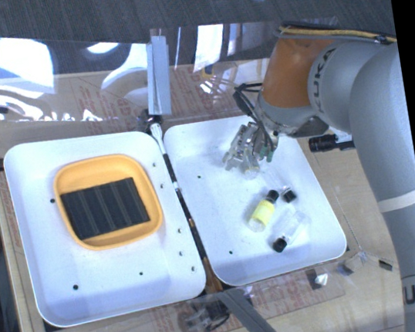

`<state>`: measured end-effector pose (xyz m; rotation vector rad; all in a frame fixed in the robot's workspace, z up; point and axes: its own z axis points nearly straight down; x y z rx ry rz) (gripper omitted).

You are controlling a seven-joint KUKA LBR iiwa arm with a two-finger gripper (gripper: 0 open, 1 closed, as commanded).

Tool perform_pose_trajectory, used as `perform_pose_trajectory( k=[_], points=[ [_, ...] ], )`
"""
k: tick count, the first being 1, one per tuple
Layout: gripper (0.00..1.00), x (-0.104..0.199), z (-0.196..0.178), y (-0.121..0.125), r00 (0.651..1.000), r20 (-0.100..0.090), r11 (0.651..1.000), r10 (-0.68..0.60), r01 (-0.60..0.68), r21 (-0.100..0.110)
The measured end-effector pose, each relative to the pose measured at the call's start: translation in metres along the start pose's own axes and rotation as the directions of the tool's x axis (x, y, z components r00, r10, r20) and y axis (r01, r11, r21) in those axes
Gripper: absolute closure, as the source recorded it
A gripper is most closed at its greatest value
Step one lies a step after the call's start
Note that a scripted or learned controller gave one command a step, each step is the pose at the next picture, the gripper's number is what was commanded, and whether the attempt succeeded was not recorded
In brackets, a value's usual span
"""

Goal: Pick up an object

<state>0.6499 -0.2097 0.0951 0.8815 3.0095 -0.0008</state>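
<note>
My gripper (pixel 246 152) hangs low over the upper middle of the right bin (pixel 230 259), its metal fingers pointing down and left. Below it, toward the bin's lower right, lies a small yellow bottle with a black cap (pixel 263 210). Just right of that sits a small black piece (pixel 289 196). A clear bottle with a black cap (pixel 287 234) lies nearer the front edge. None of these touch the gripper. The left bin (pixel 47 288) holds a yellow tray with a dark ribbed insert (pixel 106 202).
A metal divider rail (pixel 156 76) rises at the back between the two bins. The arm's grey body and orange band (pixel 294 69) cover the right bin's back right corner. A clear plastic sheet lies along the bench's back.
</note>
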Motion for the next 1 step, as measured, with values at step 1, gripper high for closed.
perform_pose_trajectory(
  k=[1],
  points=[
    [1.0,-0.0004,-0.0043,0.0018,0.998,-0.003,0.998,-0.059,0.059,0.0]
  ],
)
